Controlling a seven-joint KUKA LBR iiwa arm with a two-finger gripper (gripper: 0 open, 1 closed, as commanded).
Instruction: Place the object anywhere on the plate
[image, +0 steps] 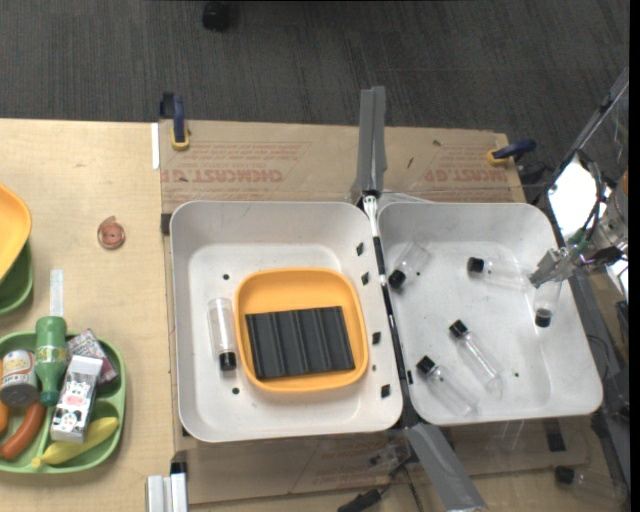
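An orange plate (297, 284) lies in the left bin (200, 240), with a black ridged pad (298, 340) on its middle. One clear vial with a black cap (221, 330) rests in that bin, just left of the plate. Several similar clear vials lie scattered in the right bin (520, 390), among them one (405, 268) near the divider and one (472, 347) in the middle. My gripper (551, 269) hangs over the right bin's right side, low and tilted, close above a small black-capped vial (543, 318). Nothing shows between its tips.
A grey post (371, 140) rises behind the seam between the bins. On the wooden bench to the left stand a green tray (110, 420) with toy food and a yellow bowl (10, 235). Blue clamps (172, 110) hold the cardboard under the bins.
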